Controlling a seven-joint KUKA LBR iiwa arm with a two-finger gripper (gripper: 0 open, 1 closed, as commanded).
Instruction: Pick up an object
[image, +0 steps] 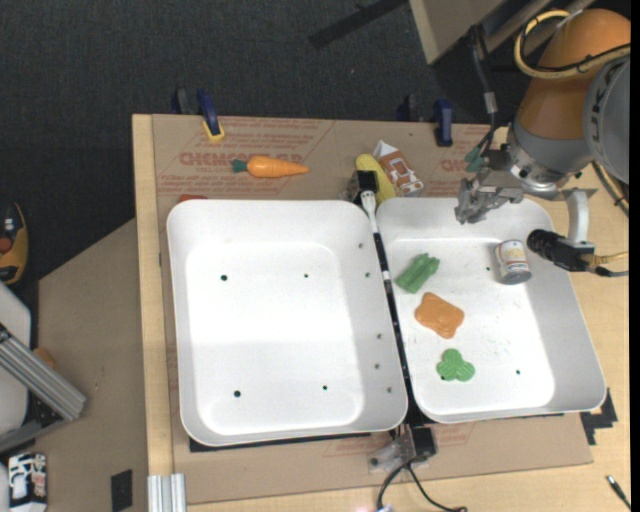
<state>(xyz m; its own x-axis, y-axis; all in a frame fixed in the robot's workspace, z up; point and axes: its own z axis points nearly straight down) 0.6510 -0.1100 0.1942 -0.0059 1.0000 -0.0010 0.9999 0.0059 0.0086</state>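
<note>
The right bin holds a green pod-shaped piece, an orange flat piece, a green clover-shaped piece and a small silver can lying near its far right side. My gripper hangs over the far edge of the right bin, up and to the left of the can. Nothing shows between its fingers. The grey arm with its orange band comes in from the upper right.
The left bin sits beside the right one. Behind the bins on the cardboard lie a toy carrot, a yellow and black item and a small brown carton. Blue clamps hold the board's far edge.
</note>
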